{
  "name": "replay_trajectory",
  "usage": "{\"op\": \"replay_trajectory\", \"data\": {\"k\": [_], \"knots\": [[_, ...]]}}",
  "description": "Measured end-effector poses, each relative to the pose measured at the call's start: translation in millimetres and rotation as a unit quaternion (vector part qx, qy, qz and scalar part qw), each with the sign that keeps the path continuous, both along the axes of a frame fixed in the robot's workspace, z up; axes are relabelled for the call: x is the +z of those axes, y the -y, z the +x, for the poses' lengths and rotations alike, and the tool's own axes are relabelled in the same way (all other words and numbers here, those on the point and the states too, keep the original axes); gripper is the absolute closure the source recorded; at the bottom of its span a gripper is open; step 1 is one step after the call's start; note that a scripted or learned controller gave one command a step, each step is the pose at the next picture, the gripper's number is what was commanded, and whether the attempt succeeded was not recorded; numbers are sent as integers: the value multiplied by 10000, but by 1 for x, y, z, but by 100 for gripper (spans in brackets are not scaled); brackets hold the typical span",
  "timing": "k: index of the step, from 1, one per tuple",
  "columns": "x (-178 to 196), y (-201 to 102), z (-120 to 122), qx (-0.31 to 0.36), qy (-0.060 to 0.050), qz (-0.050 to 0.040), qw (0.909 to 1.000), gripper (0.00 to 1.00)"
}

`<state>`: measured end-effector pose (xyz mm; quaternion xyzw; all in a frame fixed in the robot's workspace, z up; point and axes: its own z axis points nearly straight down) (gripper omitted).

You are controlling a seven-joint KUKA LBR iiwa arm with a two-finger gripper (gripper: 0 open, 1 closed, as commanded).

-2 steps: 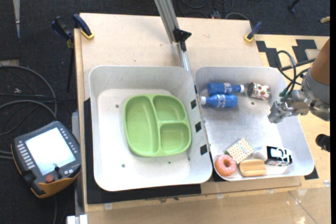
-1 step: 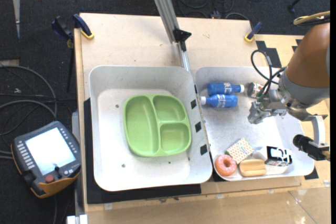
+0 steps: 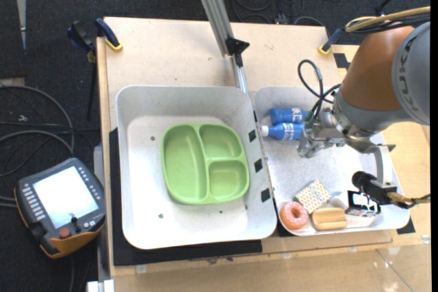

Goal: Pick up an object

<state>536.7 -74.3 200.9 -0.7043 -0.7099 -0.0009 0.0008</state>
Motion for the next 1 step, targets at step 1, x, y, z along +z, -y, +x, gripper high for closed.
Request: {"op": "replay_trajectory", "data": {"k": [1], "knots": [[-1, -55, 0, -1, -4, -3, 10000, 100]]}}
